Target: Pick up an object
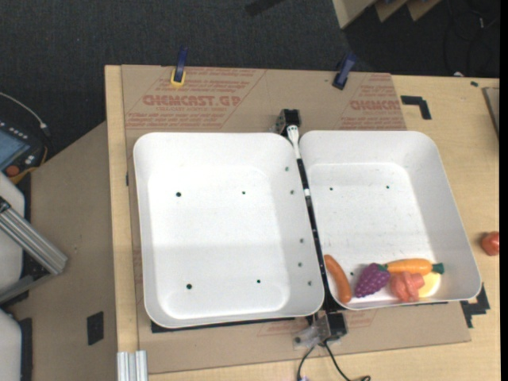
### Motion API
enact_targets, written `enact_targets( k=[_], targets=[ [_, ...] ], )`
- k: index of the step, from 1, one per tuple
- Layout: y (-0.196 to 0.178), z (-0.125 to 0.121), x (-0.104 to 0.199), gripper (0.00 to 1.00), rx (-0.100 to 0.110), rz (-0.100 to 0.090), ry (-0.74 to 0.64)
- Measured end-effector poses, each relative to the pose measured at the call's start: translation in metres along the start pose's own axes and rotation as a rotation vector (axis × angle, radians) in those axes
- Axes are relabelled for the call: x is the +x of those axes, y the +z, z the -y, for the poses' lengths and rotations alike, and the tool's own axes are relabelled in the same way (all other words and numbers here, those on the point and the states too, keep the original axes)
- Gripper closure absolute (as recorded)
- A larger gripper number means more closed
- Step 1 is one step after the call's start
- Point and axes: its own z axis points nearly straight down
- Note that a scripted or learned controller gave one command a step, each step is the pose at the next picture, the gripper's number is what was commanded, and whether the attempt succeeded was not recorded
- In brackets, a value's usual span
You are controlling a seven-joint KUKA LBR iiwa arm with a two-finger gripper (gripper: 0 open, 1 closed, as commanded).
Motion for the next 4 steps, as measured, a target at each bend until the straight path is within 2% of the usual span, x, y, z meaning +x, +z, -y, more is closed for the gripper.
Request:
enact_targets(
  k=[4],
  targets=[
    [0.039,0.000,0.002,1.00,0.000,0.000,0.001]
  ],
)
